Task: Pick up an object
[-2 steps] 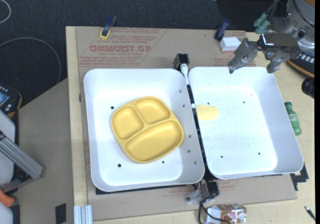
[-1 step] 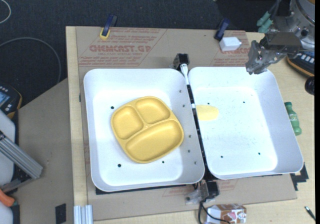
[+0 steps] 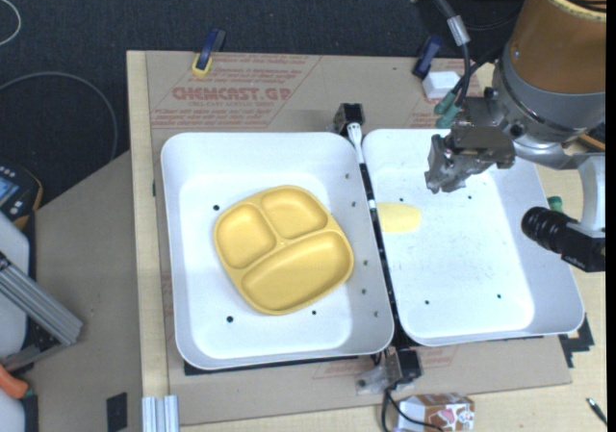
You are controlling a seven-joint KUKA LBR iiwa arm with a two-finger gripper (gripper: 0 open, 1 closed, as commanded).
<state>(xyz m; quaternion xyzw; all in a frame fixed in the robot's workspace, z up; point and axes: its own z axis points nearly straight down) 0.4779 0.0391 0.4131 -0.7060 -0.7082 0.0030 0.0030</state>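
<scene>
Dark carpet surrounds the bench (image 3: pixel 289 84), a brown board printed with red lettering, and on it I see two white bins side by side. My left bin (image 3: pixel 183 228) holds a yellow plate (image 3: pixel 282 247) with three compartments, sitting near the middle and turned at a slant. My right bin (image 3: pixel 520 266) holds a small pale yellow piece (image 3: pixel 398 218) lying flat just beside its left wall. I see the gripper (image 3: pixel 445 180) hanging over the upper part of the right bin, up and to the right of that piece and apart from it. Nothing sits between its fingers; from this angle I cannot tell how far they are spread.
</scene>
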